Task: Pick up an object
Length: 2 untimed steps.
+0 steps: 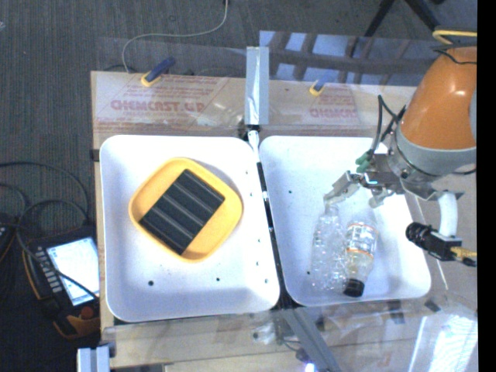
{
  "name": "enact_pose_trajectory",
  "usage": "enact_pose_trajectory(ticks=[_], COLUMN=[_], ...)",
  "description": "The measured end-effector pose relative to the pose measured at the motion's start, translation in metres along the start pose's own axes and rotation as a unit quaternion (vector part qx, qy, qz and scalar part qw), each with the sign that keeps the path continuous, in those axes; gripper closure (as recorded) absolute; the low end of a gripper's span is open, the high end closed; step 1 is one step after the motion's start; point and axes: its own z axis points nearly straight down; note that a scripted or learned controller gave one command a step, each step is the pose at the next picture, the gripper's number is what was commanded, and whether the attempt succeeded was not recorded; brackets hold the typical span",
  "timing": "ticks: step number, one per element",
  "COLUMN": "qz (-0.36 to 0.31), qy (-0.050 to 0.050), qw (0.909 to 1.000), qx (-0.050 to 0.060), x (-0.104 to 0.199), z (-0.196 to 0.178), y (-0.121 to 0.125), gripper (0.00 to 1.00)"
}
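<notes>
We see the gripper (358, 189) hanging over the upper middle of the right bin (294, 208), its 2 metal fingers (338, 191) spread apart with nothing between them. It sits just above the top end of a clear plastic bottle (342, 253), and we cannot tell whether a fingertip touches the plastic. The arm (438, 122) comes in from the right, its wrist tilted down and to the left, with a rounded orange shell above a grey collar and dark cables running along its side.

The bottle lies on its side in the lower half of the right bin, crumpled and see-through, with a pale label around its middle and a black cap (353, 287) pointing toward the near rim. The bin itself is shallow, white and smooth, with rounded corners.

In the left bin (116, 285), well apart from the gripper, we see a yellow tray-like object (186, 208) with soft rounded edges, lying flat and turned at a slant; its centre is a dark ribbed panel of 4 or so parallel strips.

Both bins rest side by side on the tabletop (178, 103), a pale wooden board with red lettering under clear sheeting.
</notes>
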Motion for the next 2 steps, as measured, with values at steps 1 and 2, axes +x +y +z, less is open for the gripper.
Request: enact_pose_trajectory(ticks=[1,2], qz=[-0.032,-0.128], qy=[0.000,-0.002], qw=[0.9995,0.9917], qx=[0.000,-0.004], x=[-0.049,-0.114], z=[0.066,0.149], y=[-0.025,0.000], gripper=[0.00,0.00])
